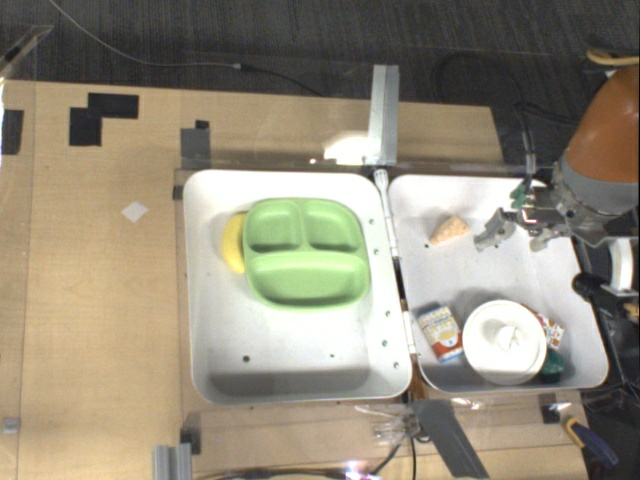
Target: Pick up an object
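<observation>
I see the gripper (497,230) hanging over the upper part of the right bin (590,363), reached in from the right on the grey arm (600,183); its fingers are too small and blurred for me to tell whether they are parted or closed; nothing is visible between them. Just to its left lies a tan wedge-shaped piece (449,230), apart from it. Below it sit a white bowl (505,341), a small printed carton (439,331) and a dark green item (554,369). Well to its left, in the left bin (215,368), a green divided plate (304,251) covers most of a yellow object (232,244).
</observation>
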